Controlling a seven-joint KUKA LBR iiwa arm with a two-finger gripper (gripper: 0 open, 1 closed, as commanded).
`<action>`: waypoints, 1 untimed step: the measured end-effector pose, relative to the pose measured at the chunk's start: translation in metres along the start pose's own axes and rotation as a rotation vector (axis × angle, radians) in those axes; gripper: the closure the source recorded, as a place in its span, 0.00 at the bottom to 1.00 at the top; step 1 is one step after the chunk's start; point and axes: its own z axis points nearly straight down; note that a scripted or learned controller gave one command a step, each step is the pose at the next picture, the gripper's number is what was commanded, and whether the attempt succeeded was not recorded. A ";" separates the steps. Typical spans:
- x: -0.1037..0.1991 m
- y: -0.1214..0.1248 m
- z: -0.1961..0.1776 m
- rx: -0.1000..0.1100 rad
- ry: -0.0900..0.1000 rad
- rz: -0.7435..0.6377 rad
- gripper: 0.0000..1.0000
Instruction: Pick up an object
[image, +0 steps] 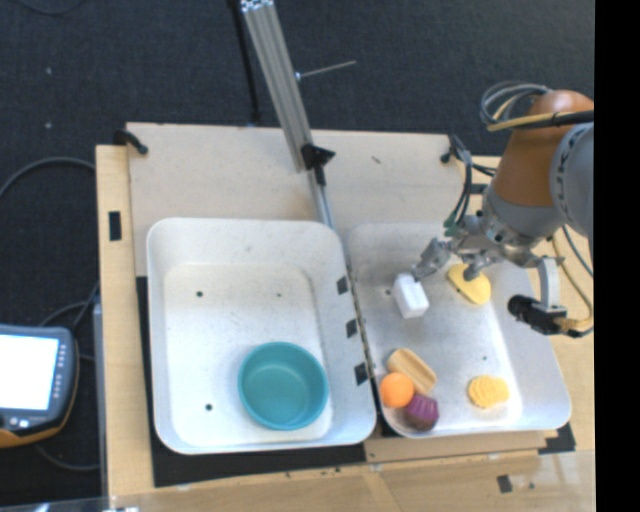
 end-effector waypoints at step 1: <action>0.000 0.006 0.041 -0.007 0.000 0.001 0.00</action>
